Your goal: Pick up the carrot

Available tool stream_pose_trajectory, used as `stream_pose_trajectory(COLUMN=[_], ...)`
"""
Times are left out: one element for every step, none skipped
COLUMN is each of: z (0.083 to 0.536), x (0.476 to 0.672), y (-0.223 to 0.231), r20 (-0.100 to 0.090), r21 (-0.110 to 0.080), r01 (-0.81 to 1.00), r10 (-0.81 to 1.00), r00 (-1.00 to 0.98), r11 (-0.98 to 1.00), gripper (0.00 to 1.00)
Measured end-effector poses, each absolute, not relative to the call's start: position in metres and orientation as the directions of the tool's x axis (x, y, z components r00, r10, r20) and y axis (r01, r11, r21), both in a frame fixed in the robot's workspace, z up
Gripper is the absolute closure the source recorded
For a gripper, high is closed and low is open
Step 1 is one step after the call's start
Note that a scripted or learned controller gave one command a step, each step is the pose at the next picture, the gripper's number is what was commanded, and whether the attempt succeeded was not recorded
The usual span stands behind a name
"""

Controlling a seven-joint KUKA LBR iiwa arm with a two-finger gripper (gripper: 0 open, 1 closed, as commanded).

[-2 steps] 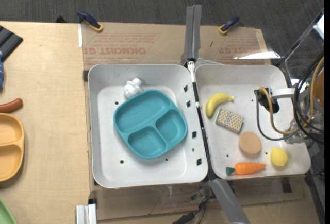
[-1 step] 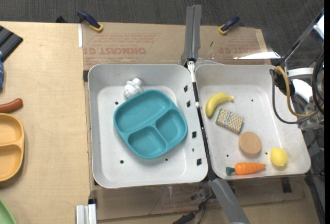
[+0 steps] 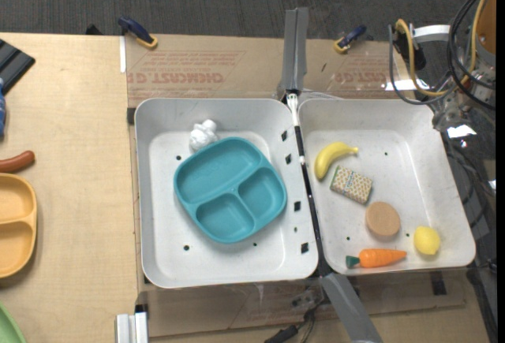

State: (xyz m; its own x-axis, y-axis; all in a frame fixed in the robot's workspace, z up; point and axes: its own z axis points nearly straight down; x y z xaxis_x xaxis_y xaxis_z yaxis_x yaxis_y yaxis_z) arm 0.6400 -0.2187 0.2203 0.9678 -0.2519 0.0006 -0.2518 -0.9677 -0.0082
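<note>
Orange against white, the carrot [image 3: 377, 258] lies flat along the near wall of the right bin [image 3: 410, 127], at about six o'clock in that bin, its green end pointing toward nine o'clock and the bin's corner. We judge the wall to be the main hazard: a finger coming down on the near side could strike the rim or pin the carrot against the wall instead of closing around it, and the tapered, smooth body may roll or squirt out. A lemon [image 3: 426, 240] sits just beside its thick end at about two o'clock, and a round tan disc [image 3: 383, 220] lies near at twelve o'clock, so a wide approach could nudge either. A banana [image 3: 333, 158] and a cracker block [image 3: 351, 184] lie farther up the bin. The arm [image 3: 465, 81] shows at the bin's two o'clock corner, well apart from the carrot; we cannot tell the gripper's state. A teal plate [image 3: 229, 190] rests in the left bin [image 3: 158, 255].
</note>
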Motion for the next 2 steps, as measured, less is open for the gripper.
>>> stream_pose_trajectory(z=[0.364,0.248], x=[0.574,0.622], y=[-0.222,-0.220], r20=[0.003,-0.006], r21=[-0.009,-0.006], r01=[-0.290,-0.446], r10=[-0.290,-0.446], r00=[0.957,0.895], r11=[-0.957,-0.895], gripper=[1.00,1.00])
